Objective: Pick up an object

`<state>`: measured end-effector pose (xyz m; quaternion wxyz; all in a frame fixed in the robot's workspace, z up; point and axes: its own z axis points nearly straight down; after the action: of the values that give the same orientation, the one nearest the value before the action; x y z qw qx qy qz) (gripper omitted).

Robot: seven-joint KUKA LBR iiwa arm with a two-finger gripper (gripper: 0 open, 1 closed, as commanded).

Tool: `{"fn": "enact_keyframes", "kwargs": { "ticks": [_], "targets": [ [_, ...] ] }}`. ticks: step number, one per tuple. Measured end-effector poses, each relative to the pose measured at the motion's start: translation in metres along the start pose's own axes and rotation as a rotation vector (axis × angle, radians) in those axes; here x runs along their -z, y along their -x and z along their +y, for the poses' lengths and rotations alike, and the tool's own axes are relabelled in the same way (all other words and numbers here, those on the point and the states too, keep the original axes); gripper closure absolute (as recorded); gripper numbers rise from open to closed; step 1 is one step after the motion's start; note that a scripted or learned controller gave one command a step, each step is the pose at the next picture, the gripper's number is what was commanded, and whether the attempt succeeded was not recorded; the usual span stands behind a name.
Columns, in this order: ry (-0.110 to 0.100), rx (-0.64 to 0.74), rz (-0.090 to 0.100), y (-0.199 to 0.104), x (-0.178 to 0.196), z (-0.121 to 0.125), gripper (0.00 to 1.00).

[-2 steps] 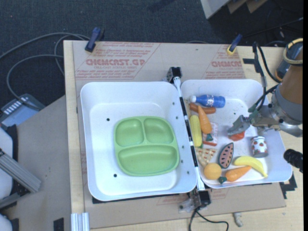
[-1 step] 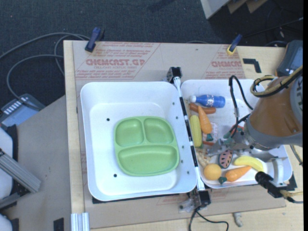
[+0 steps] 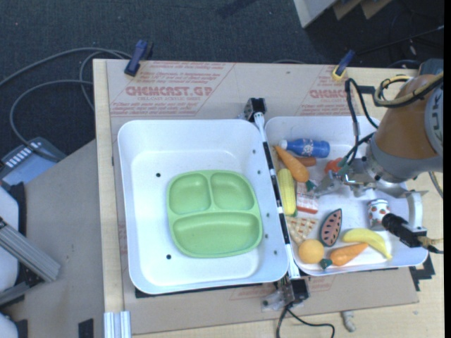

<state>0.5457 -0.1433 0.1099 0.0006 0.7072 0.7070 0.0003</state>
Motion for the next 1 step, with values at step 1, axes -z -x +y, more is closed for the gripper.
{"fn": "enact_keyframes", "kwargs": {
  "ticks": [1],
  "targets": [
    [0.0, 0.001, 0.0, -0.0103, -0.0254, 0.0687, 0.0]
  ]
}}
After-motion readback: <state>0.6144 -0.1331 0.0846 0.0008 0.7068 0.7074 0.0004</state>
